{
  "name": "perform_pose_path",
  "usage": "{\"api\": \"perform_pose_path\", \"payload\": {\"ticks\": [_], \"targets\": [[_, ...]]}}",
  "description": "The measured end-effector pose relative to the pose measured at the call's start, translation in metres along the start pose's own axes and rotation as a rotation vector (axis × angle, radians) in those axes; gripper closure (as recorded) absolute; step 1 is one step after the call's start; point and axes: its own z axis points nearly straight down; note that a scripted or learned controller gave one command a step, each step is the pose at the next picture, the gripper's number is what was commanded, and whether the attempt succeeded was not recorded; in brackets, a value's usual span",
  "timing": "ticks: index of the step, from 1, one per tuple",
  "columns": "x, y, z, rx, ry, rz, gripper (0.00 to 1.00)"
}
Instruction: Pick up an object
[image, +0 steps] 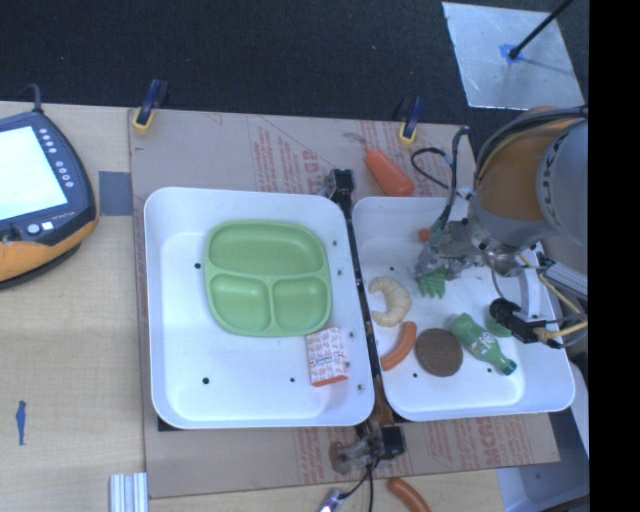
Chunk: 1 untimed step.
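Looming nearest you, the arm (530, 180) holds its gripper (440, 262) low in the right bin (540, 395), over a green piece (432, 285); you cannot tell its grip.

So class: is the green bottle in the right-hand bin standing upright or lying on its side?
Lying on its side. The green bottle lies flat on the right bin's floor, beside the brown disc.

Beyond my pale wooden bench (70, 340), topped with a cardboard sheet (280, 150) clipped by blue clamps (150, 100), lay dark carpet (250, 45) bearing a grey panel (500, 70).
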Motion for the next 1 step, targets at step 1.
{"api": "perform_pose_path", "payload": {"ticks": [1], "targets": [[0.0653, -0.0117, -0.0907, -0.003, 0.003, 0.002, 1.00]]}}
